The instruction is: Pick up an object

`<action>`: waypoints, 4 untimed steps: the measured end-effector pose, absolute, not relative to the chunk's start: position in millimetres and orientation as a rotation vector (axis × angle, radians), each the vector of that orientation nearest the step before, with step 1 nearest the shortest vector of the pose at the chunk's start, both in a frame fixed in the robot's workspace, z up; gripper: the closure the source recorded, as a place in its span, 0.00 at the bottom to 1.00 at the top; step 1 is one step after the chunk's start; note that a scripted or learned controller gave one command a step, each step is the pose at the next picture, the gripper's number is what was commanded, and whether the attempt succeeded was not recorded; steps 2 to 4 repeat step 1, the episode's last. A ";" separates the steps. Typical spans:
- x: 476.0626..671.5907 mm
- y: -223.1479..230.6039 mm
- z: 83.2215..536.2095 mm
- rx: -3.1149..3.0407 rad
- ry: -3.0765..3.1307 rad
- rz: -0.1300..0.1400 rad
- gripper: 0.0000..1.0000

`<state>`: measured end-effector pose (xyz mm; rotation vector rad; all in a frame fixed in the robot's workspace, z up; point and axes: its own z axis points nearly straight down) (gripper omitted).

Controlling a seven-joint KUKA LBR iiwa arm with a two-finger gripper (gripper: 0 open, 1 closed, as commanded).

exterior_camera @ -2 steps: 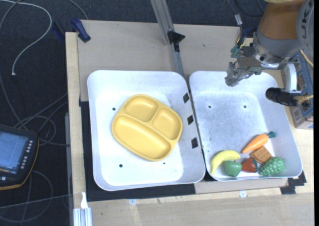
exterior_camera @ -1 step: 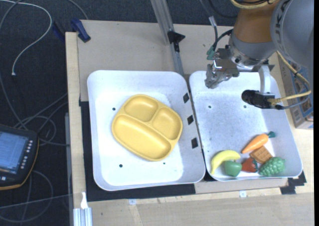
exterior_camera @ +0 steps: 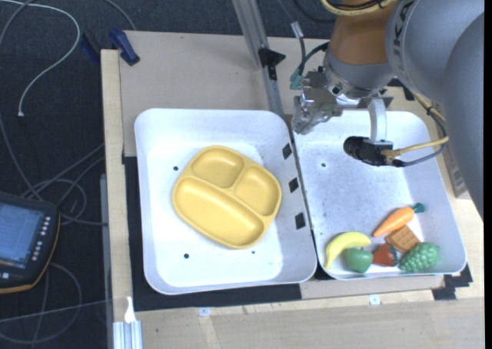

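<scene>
From my screen, the far left shows a tablet [exterior_camera: 23, 240] and loose cables [exterior_camera: 46, 40] on the floor, well away from the gripper. Next comes the left bin [exterior_camera: 154, 132] on the bench [exterior_camera: 192, 48], holding a yellow divided plate [exterior_camera: 227, 197] that lies below and to the left of the gripper. The gripper [exterior_camera: 311, 113] hangs over the top left corner of the right bin [exterior_camera: 438, 186], near the divider between the two bins; I cannot tell its state from this angle. The toy food sits well apart from it, down in the right bin's lower corner: a banana [exterior_camera: 344, 244], a green apple [exterior_camera: 357, 259], a red piece [exterior_camera: 383, 254], a carrot [exterior_camera: 394, 221], a brown cracker [exterior_camera: 403, 239] and green grapes [exterior_camera: 420, 257], clustered and touching.
</scene>
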<state>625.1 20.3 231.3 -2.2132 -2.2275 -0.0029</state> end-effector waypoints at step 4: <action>621.2 74.2 242.4 -2.213 -2.229 -0.005 1.00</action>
